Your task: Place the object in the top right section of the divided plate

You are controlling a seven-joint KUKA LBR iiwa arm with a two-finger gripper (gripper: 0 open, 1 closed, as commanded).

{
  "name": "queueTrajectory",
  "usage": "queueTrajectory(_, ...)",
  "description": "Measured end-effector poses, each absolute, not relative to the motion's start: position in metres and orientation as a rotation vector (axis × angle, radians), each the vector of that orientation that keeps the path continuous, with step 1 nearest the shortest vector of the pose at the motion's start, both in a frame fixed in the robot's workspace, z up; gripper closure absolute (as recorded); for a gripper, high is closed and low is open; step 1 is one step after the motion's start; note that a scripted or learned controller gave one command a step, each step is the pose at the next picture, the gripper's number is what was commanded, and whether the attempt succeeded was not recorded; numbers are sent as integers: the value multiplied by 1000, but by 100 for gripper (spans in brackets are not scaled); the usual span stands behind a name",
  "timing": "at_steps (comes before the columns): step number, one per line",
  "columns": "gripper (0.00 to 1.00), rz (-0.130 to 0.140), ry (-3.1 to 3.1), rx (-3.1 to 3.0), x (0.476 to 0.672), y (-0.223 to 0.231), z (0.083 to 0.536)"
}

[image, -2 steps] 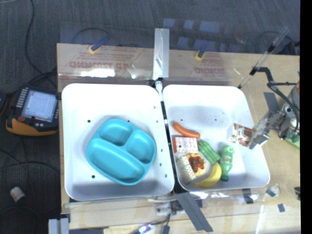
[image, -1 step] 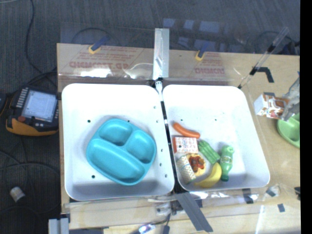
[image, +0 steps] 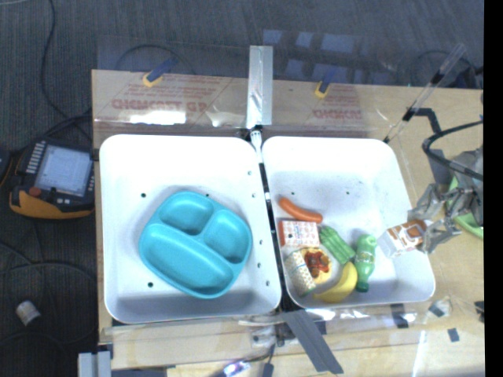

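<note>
Gripper point(image: 428, 230) at the right bin's point(image: 377, 159) 3 o'clock rim, fingers pinching a small white-orange carton point(image: 402, 238), w/ the blue divided plate point(image: 196, 243) sitting mid left bin point(image: 126, 163) and other toy foods piled at right bin's 6 o'clock.

Wooden bench point(image: 464, 305), pale, carrying two shallow white bins side by side, touching along a shared edge. Left bin point(image: 126, 163) nearer the bench's left end, right bin point(image: 346, 155) just beside it. Behind both, flat on the bench top, a clear sheet point(image: 189, 93) with reversed red lettering, held by what look like yellow clips point(image: 157, 75). Tape strips point(image: 314, 344) along the front edge.
</note>
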State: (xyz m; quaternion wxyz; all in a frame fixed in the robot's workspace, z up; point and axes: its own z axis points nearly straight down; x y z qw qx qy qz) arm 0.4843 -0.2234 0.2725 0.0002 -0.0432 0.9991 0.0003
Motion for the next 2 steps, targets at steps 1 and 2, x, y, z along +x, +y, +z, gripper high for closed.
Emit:
queueTrajectory(1,100,0,3128,-244,511,-223,435)
queueTrajectory(2,100,0,3005,-917,488,-224,284)
